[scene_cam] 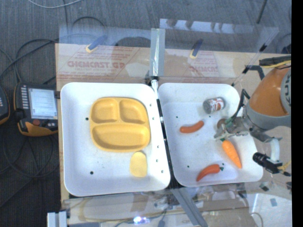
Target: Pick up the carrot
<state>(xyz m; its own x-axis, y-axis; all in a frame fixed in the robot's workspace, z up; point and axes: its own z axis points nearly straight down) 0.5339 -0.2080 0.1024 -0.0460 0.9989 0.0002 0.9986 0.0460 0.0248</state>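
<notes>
Jaws' state cannot be told; the gripper (226, 130) sits just above the carrot (232, 153). Sausage (191, 126) lies left; chili pepper (209, 171) below-left.

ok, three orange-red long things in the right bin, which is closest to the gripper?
The carrot, plain orange, right below the gripper. The sausage and red chilli lie farther left.

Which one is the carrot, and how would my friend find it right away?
Look in the right-hand shallow white bin, near its right edge, just below the grey arm's gripper. The carrot is the plain orange cone lying there, wide at the top and narrowing downward. The sausage-shaped orange-red piece is rounded at both ends, and the curved red chilli pepper has a dark stem.
</notes>
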